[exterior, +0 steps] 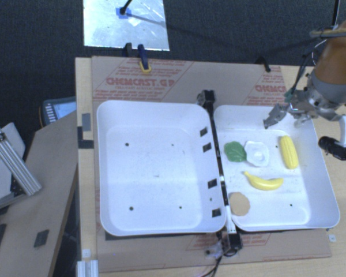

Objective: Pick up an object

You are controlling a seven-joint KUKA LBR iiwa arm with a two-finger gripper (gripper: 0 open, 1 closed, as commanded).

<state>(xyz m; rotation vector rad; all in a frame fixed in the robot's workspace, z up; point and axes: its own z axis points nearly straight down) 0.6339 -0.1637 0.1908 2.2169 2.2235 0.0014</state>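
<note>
The arm's gripper (279, 115), fingers spread and holding nothing, hangs over the far edge of the glossy right bin (317, 212), above and just left of a ridged yellow corn cob (288, 152), with a curved banana (264, 182), leafy green (235, 151), white fried egg (256, 153) and tan cookie (239, 203) lying nearer the divider

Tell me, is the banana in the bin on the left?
No, the banana lies in the right bin, next to a green piece and a corn cob.
</note>
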